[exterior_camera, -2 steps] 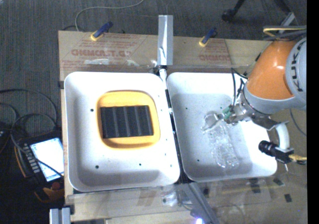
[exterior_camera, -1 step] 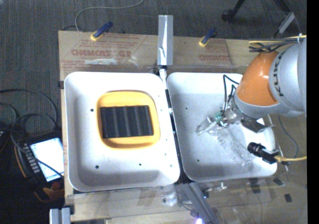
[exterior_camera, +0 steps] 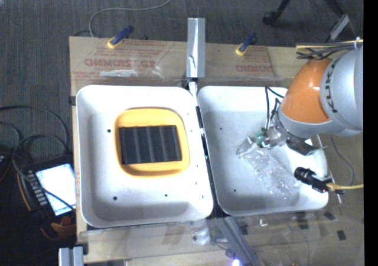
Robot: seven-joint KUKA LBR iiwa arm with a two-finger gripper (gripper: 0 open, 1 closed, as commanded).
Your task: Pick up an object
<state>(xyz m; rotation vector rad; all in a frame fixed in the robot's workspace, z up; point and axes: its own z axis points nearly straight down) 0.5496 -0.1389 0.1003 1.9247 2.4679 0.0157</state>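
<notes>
End effector (exterior_camera: 263,139) is down in the right bin (exterior_camera: 227,111), at the upper-left end of the clear bag (exterior_camera: 269,167). Bag's long axis runs from there down-right toward the bin's near corner. Can't tell its state from here. Yellow tray (exterior_camera: 152,167) sits well apart in the left bin (exterior_camera: 94,111)

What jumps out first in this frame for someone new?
The yellow tray with dark ribbed slats, lying in the middle of the left bin. Then the arm's orange band at the right, over the right bin, with the end effector down by a crumpled clear plastic piece on that bin's floor.
</notes>
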